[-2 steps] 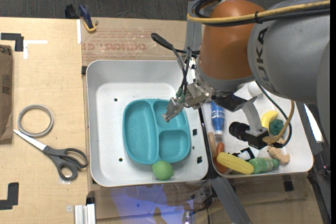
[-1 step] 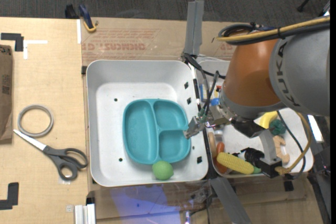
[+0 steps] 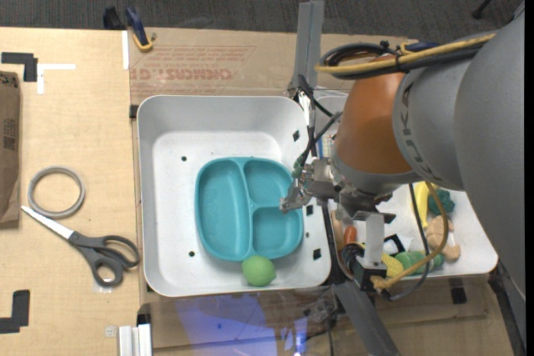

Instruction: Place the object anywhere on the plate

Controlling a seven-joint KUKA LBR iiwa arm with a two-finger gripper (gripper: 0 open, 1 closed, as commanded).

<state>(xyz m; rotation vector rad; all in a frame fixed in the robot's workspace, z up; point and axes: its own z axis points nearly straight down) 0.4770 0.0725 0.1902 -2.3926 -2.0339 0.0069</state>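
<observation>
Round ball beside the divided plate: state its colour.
Light green ball, seen in the camera view.

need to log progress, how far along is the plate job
Nothing looks done: the teal plate carries no object, and the green ball lies on the left bin's floor by the plate's near edge. The tool hovers at the plate's right rim, nothing visibly between its fingers. Grasp and placement remain.

A green ball [image 3: 259, 270] lies in the left bin [image 3: 158, 179], touching the teal plate [image 3: 242, 208] at its 6 o'clock edge.
</observation>
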